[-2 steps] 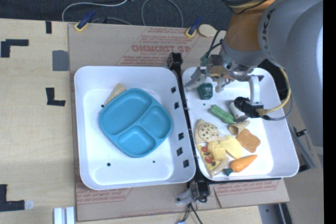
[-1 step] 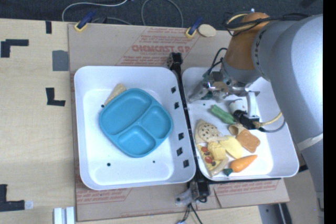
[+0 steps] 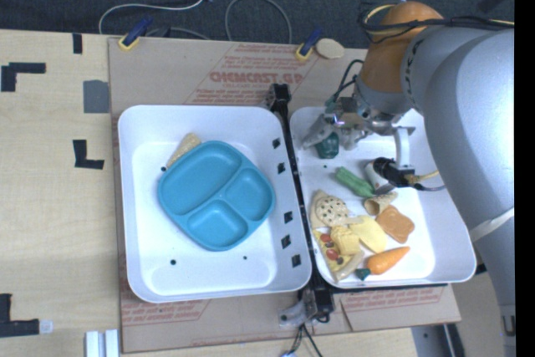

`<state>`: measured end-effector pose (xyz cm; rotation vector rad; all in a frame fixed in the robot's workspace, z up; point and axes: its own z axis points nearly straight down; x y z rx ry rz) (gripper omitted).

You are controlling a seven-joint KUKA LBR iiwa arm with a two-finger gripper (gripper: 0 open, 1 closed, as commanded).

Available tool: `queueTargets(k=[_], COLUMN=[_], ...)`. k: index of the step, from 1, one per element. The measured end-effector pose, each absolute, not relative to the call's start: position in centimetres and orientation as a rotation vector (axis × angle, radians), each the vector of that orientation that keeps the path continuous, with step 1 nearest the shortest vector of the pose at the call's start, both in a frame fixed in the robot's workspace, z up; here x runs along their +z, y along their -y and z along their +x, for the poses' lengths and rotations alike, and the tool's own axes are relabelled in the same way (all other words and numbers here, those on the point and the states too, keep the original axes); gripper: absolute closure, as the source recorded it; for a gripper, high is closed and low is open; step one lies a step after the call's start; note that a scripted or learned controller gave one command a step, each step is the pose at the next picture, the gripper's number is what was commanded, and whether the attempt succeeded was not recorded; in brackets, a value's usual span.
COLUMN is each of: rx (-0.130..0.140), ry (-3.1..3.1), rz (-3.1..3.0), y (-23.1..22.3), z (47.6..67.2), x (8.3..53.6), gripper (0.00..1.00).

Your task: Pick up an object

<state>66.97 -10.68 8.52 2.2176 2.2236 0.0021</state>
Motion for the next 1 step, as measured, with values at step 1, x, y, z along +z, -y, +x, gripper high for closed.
queueTargets(k=[1], rx=[0.001], ry=[-2.225], rz=[2.216], y=[10.63], z=[66.91], x=[9.55], gripper=[1.00])
